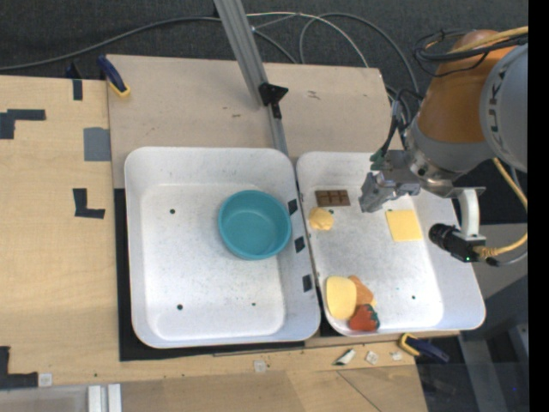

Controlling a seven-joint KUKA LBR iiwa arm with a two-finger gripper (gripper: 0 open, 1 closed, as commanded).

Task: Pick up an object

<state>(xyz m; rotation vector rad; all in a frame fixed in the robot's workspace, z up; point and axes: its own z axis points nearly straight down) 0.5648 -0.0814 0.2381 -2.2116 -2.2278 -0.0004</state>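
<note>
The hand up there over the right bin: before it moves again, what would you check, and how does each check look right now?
1. Hand above the right bin: ok.
2. Hand carrying nothing yet: cannot tell.
3. Targets within the bin: ok; brown block, small yellow lump, yellow square.
4. Yellow square lying apart from other things: ok.
5. Pile at the near edge untangled: not ok, pieces touch.
6. Teal bowl out of the way in the left bin: ok.

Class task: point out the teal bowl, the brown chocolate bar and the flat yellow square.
teal bowl [254, 223], camera view, inner floor.
brown chocolate bar [332, 198], camera view, top face.
flat yellow square [403, 226], camera view, its centre.
</note>
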